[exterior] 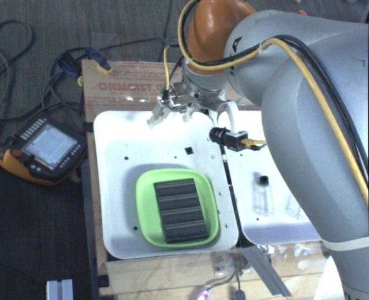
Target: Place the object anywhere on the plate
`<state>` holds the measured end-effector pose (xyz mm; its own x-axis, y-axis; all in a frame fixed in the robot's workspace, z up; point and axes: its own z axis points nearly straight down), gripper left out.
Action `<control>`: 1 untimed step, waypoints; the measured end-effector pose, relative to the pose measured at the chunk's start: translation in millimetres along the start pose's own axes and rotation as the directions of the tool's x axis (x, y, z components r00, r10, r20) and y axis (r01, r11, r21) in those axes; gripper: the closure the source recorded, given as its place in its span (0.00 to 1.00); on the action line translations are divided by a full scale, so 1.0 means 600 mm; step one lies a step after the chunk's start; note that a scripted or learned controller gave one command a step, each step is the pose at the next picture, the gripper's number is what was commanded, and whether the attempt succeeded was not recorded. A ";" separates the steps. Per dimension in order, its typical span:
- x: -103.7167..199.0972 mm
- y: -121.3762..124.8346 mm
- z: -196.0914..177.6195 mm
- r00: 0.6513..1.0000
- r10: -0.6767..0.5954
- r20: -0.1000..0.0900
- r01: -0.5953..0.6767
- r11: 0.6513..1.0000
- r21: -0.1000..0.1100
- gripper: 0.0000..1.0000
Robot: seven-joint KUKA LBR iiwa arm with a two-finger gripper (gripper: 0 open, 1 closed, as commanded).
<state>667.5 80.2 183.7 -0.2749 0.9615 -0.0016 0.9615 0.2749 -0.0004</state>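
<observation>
The big grey arm (309, 105) reaches in from the right and fills much of that side, its orange band (212, 20) sitting above the wrist near the top of the scene. Below the band the jaws (172, 108) hang over the far rim of the left bin (112, 167); from this slanted angle I cannot tell whether they are spread or pressed together, and nothing is visibly caught between them.

In the left bin lies a green plate (145, 195) with rounded corners, and on it rests a dark grey ribbed block (181, 210) (it covers most of the plate's middle). A small black speck (188, 150) lies on the bin floor between the plate and the jaws.

The right bin (278, 230) holds what looks like a small clear vial with a dark cap (263, 194), lying well apart from the plate. Left of the bench, on the floor, sits a handheld control pendant (42, 150).
</observation>
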 end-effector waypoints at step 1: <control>0.101 0.030 -0.003 0.999 0.032 0.000 -0.032 0.999 0.000 0.00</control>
<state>668.1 143.5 185.2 -0.2437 0.9698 -0.0012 0.9698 0.2437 -0.0008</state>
